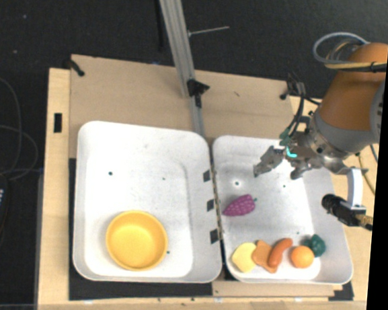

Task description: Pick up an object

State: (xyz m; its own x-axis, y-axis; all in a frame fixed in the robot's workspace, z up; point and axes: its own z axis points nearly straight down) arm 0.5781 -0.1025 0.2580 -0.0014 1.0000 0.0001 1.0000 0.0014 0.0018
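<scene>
Hovering gripper (280, 168) spread open above purple grapes (240, 205), no legible writing.

Purple grape bunch (240, 205) is lying alone mid right bin (325, 196); yellow, orange and green toys (276, 254) are crowding its near edge.

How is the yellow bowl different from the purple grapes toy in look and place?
The yellow bowl is round, hollow and larger; the purple grapes toy is smaller, lumpy and elongated. The bowl lies in the left bin, the grapes in the right bin. The gripper is nearer the grapes. Both lie untouched.
</scene>
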